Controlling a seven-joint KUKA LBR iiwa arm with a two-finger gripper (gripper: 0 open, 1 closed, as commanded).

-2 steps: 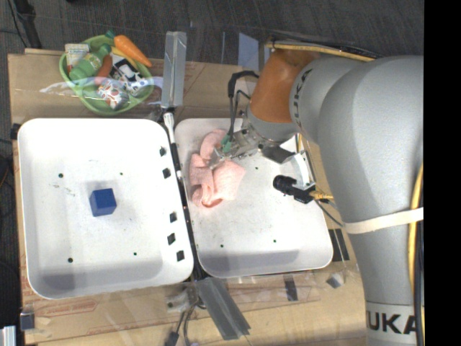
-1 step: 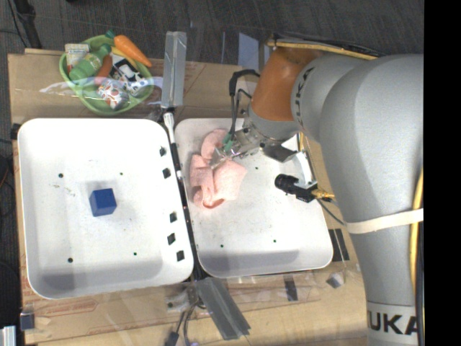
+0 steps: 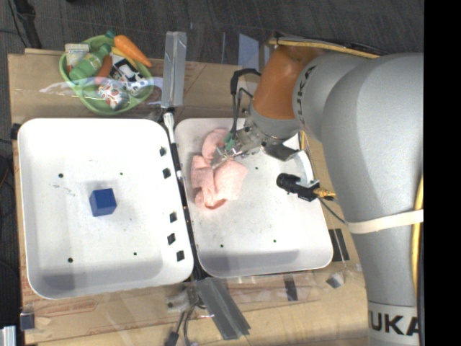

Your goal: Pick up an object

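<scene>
View from above, as I see it from the remote station. The grey arm (image 3: 360, 121) fills the right side and reaches in toward the middle, with its orange band (image 3: 277, 89) just above the wrist. Under it lies the wooden bench (image 3: 212, 85), which bears two shallow white bins side by side: the left bin (image 3: 94, 258) and the right bin (image 3: 266, 229), whose inner edges nearly touch. A green bowl (image 3: 90, 105) stands on the bench beyond the far edge of the left bin, heaped with small items; an orange carrot (image 3: 130, 47) lies on top, and I cannot make out the rest.

A crumpled pink cloth (image 3: 216, 179) lies in the right bin, in its far left part, close to the wall shared with the left bin. The gripper (image 3: 234, 146) is down at the cloth's upper right edge, touching it or just above it; I cannot tell which. The tip is small and partly lost against the pink folds, so I cannot tell whether it is open or closed, nor whether it has hold of the cloth.

A blue cube (image 3: 103, 201) sits alone in the left bin, left of centre, well apart from the gripper.
</scene>
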